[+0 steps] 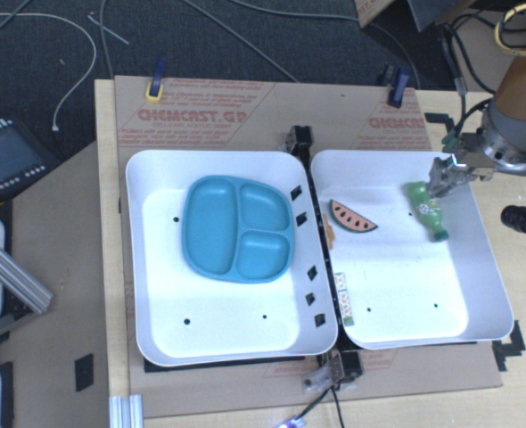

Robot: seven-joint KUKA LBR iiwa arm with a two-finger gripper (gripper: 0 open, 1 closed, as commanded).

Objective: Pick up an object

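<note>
The arm (520, 119) is cut off by the right edge of the view; only its wrist section and orange band are visible. The gripper (443, 178) is small and partly blurred, so the state of its fingers cannot be determined. The upper end of the green object (428, 210) lies under the gripper tips; contact between them cannot be confirmed. A small object (329, 233) at the divider between the bins is too small to identify, as is the printed strip (341, 295) on the right bin's left wall. The dark device (4, 157) at far left is cut off by the frame edge
</note>
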